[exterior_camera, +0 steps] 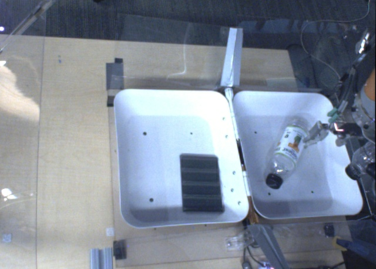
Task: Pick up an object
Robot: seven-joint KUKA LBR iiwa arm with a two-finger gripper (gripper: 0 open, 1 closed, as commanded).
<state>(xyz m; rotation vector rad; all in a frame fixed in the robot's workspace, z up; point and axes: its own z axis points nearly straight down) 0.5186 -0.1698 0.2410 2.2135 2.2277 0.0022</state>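
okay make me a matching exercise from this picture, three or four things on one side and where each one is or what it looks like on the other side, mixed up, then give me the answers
Things:
1. plastic bottle
2. black ridged block
3. gripper
4. metal divider

Descriptions:
A. lying flat in the left bin
B. at the right bin's right side, close to the bottle's upper end
C. on its side in the right bin, black cap toward the near edge
D. on the bench behind where the two bins meet

Pairs: 1-C, 2-A, 3-B, 4-D
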